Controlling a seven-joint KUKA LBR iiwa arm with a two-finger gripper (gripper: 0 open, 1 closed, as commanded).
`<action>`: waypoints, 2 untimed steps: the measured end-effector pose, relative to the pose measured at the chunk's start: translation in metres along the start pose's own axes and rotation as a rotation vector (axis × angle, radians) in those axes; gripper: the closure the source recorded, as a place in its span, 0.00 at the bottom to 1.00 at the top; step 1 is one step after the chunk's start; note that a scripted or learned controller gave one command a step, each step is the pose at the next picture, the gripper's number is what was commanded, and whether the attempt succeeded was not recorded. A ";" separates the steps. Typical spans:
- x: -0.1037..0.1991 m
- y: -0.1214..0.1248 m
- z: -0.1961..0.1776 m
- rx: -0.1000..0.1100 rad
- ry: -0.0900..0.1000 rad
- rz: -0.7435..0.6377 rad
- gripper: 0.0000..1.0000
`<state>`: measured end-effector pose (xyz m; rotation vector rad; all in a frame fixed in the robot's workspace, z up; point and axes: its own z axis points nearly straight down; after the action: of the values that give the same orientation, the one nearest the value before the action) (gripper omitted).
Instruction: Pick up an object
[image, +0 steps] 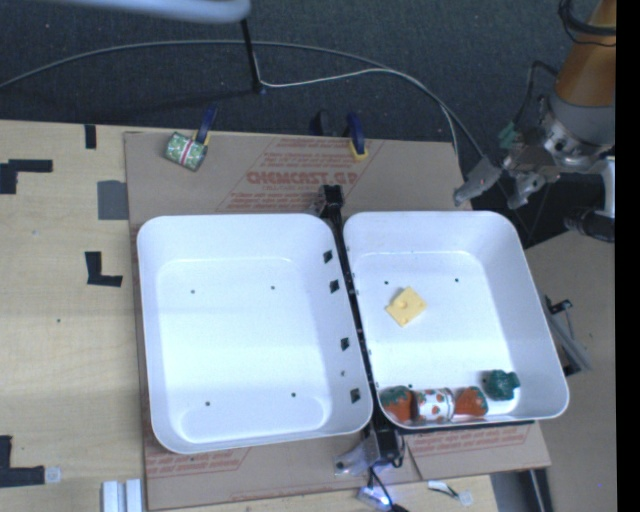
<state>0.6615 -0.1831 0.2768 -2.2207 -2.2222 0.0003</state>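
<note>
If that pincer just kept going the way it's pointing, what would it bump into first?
The pincer points down and left, toward the right bin's far rim. That rim looks like the first contact, though depth is hard to judge from above.

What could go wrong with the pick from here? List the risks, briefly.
1. The small items sit packed in a row against the right bin's near wall; the tool may bump the wall or nudge neighbours instead of closing on one.
2. The yellow block lies flat and alone; it looks low, so the tool may slide over it.
3. The tool is outside the bin, beyond its far rim, so a low approach could clip that rim.
</note>
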 end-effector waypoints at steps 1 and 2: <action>0.019 -0.026 0.130 0.011 0.002 0.000 0.00; 0.071 -0.063 0.195 0.004 0.001 -0.002 0.00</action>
<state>0.5989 -0.1122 0.0822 -2.2156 -2.2219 0.0038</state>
